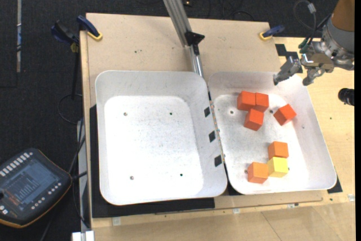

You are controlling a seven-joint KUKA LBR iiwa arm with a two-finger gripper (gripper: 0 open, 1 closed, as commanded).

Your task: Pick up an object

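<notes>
- Gripper (pixel 297 77): I see it spread open, holding nothing, above the right bin's (pixel 316 147) far rim.
- Orange blocks (pixel 252 101): six, I think, loose in that bin.
- Yellow block (pixel 278 166): touching two orange ones.

One overhead camera looks slantwise onto both bins (pixel 107 121).

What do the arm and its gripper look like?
The arm is grey with an orange band above the wrist. Black cables loop beside it. The gripper is a metallic grey block with two dark fingers.
</notes>
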